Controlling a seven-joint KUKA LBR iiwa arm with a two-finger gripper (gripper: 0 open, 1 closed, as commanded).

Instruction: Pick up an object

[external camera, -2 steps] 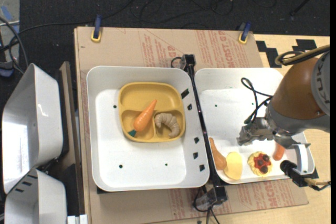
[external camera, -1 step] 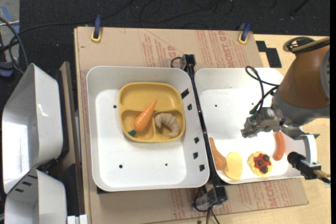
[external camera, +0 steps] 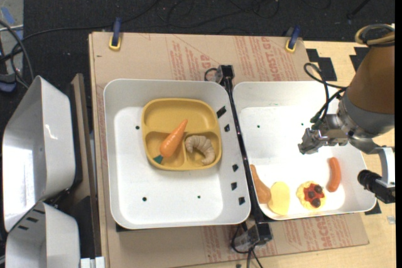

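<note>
cardboard (external camera: 188, 59): red print, seemingly mirrored, unreadable | claw (external camera: 309, 142): over right bin (external camera: 276, 97), grip state unclear

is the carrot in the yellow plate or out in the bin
In the plate. The carrot lies slantwise across the divided yellow plate, beside a shrimp, in the left bin.

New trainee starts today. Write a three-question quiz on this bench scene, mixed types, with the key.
1. True or false: the carrot lies in the yellow divided plate in the left bin.
2. Which lies nearest the claw? A) shrimp B) sausage C) carrot
3. Fill in: the sausage lies in the ___ bin.

Key: 1 true; 2 B; 3 right.
</note>
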